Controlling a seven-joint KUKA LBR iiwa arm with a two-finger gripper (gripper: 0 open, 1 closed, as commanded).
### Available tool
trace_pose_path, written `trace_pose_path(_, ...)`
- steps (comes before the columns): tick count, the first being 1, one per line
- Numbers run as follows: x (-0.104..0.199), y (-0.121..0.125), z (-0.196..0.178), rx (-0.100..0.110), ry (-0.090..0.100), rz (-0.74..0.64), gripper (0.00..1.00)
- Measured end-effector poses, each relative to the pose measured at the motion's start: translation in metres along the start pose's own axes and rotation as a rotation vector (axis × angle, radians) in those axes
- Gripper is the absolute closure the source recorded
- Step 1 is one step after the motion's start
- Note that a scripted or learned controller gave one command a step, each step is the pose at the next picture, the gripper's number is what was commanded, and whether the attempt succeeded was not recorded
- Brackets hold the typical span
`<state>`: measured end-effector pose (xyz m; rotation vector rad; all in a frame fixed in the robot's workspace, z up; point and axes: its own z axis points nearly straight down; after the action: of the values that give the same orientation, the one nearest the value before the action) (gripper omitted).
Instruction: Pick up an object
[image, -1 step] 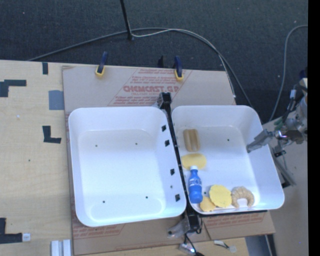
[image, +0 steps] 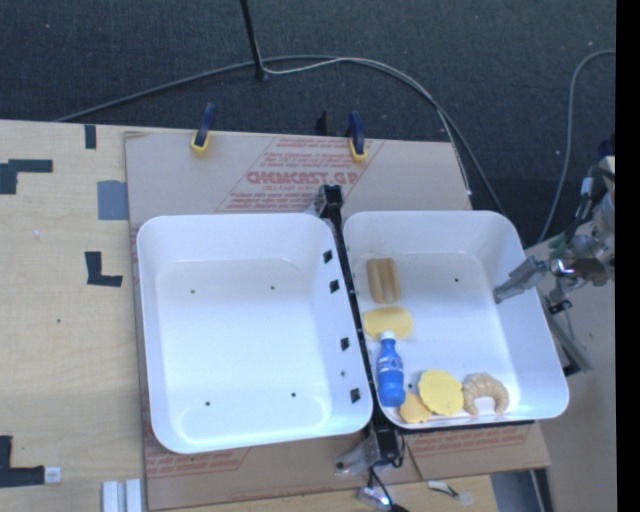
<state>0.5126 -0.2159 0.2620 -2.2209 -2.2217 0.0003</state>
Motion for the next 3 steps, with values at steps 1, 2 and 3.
trace_pose_path(1,-0.007,0.006,0.053,0.005,0.001,0.000,0.00)
trace_pose_path(2,-0.001,0.011,0.113,0.005,0.002,-0.001,0.00)
trace_pose_path(3,0.002,0.013,0.157,0.004,0.001,-0.001,0.00)
